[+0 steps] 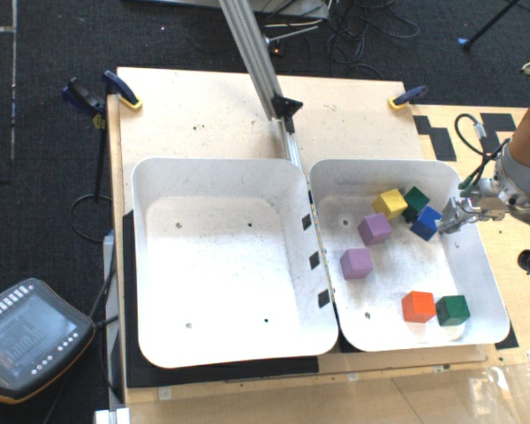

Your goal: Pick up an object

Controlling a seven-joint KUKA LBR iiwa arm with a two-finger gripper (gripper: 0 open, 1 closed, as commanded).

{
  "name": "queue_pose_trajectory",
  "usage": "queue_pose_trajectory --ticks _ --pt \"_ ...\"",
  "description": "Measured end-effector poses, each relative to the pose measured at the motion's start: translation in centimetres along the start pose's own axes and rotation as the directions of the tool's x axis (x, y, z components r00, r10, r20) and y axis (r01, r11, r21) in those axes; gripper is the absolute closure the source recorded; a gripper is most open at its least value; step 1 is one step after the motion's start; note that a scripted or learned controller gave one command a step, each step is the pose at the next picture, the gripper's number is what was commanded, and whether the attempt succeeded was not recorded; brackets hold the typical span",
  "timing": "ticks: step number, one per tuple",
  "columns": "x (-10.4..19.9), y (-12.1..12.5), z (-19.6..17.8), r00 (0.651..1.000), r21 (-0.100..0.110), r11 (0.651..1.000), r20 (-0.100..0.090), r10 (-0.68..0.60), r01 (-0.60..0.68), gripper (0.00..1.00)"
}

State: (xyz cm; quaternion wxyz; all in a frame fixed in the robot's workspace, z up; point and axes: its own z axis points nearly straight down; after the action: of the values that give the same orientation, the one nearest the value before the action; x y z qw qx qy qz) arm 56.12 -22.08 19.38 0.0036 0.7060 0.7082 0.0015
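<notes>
Arm: it enters from the right edge, grey, with dark cables looping above the wrist.
Gripper (448, 219): it is low over the right bin (486, 263), near that bin's right wall. I cannot tell how it is set, because the tip is small and blurred here.
Blue cube (425, 223): just beside the gripper tip, on its left, touching it or nearly touching it (I cannot tell which). I do not see it held.
Dark green cube (415, 200): a little up and left from the gripper, against the blue cube and the yellow one.
Yellow cube (391, 202): further left of the gripper, beside the dark green cube.
Purple cubes: one (374, 229) lies left of the gripper, just below the yellow cube; the second (357, 262) lies lower and more to the left, apart from the first.
Orange cube (418, 306): well below the gripper, near the front wall of the right bin.
Green cube (452, 309): next to the orange cube, on its right side, almost straight below the gripper.
Left bin (159, 193): far to the left of the gripper, side by side with the right bin.
Bench (212, 113): pale board under both bins, with clamps at its corners.
Handheld pendant (26, 338): on the dark floor, far left and below, well apart from the arm.
</notes>
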Motion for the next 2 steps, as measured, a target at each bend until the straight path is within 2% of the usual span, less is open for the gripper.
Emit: queue_pose_trajectory --ticks 1,2 --pt "0.0 0.1 -2.7 1.000 0.002 1.000 -0.001 0.000 0.000 1.00" --pt "5.2 2.4 -3.7 1.000 0.003 1.000 -0.004 -0.005 0.005 1.00"
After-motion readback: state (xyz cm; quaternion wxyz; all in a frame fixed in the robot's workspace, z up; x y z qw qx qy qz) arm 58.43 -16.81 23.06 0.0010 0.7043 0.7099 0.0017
